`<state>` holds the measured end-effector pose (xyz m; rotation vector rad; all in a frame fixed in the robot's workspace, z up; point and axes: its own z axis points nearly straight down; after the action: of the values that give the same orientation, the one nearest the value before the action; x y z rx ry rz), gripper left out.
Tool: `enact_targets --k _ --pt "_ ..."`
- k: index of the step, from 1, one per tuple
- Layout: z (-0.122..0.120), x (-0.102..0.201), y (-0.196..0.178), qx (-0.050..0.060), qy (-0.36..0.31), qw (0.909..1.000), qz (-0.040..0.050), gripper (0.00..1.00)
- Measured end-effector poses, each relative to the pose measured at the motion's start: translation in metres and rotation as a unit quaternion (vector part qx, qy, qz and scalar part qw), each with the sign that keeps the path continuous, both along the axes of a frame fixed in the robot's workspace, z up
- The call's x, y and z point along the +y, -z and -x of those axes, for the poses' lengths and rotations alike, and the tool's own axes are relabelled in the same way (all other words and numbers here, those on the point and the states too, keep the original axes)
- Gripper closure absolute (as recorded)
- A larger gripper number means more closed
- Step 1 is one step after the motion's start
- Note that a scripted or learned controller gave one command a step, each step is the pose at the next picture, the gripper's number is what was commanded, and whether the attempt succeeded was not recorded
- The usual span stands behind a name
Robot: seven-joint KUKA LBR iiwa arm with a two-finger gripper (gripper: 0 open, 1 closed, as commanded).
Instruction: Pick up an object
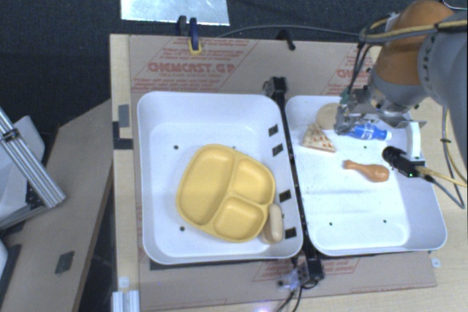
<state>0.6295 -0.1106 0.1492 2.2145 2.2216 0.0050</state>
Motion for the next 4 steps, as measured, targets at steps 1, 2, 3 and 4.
enact_targets --k 1,2,3,4 --pt "-0.006 0.009 -0.052 -0.001 -0.001 1.0 -0.0003 1.0" --pt "-0.008 0.009 -0.107 -0.001 -0.001 1.0 -0.0001 1.0" --pt "-0.002 0.063 -0.092 0.002 -0.003 1.0 -0.0012 1.0" --pt "0.0 0.122 -0.082 0.002 -0.003 1.0 -0.0011 1.0"
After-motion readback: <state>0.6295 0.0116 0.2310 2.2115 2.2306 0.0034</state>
